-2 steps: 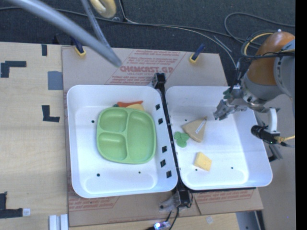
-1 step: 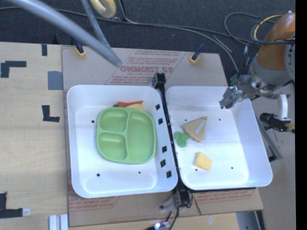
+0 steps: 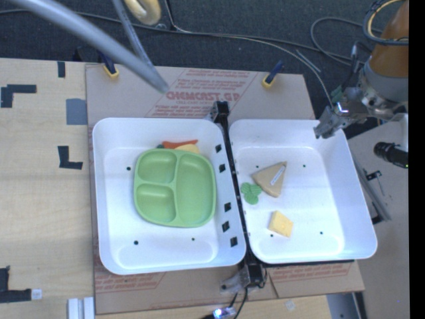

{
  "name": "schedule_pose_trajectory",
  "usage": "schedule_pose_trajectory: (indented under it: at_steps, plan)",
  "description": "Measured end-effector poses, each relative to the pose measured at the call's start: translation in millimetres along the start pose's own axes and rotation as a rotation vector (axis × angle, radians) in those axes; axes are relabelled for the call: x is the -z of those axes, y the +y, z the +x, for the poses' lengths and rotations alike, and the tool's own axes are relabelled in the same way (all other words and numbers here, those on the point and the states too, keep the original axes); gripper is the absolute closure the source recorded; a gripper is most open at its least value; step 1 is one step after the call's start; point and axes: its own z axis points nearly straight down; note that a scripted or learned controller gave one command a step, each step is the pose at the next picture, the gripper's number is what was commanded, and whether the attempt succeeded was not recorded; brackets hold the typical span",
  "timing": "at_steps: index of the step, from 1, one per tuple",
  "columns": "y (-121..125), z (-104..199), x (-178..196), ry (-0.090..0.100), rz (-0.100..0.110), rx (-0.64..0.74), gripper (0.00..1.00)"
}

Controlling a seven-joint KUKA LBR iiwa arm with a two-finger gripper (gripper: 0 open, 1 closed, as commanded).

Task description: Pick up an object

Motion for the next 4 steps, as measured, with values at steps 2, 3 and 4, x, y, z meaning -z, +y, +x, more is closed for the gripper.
schedule_pose_trajectory:
  at_steps: [2,3,4]
  plan:
    - [2,111,-8,0.003,0.007,0.004,1.0]
    - [6,159,-12,0.002,0.007,0.003,1.0]
    - [3,213,-8,0.003,0.006,0.004,1.0]
